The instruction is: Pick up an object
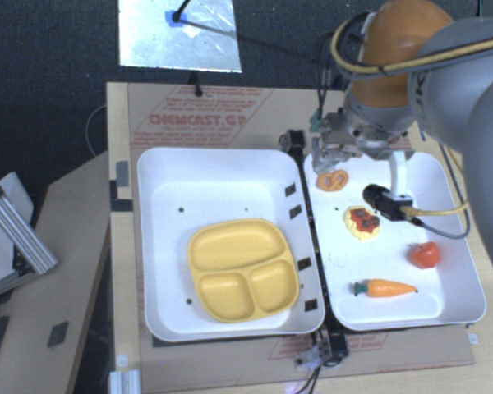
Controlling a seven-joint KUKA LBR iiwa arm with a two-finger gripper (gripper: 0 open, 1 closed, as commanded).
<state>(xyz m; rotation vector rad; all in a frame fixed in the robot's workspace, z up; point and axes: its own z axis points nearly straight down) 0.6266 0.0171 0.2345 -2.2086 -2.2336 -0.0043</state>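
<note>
The gripper point(333, 156) hangs over the right bin's point(456, 302) far left corner; whether its jaws are clenched or released, I cannot tell. Just below them lies an orange pretzel-like toy point(332, 180), with the pizza slice point(362, 222), tomato point(424, 254) and carrot point(384, 287) farther off.

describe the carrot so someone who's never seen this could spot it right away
Look in the right-hand shallow white bin, along its near edge. The long orange toy carrot with a green stub lies flat there, tip pointing right. It is the one long, tapered piece; the small red tomato-like toy and the round pizza-like toy nearby are stubby.
</note>
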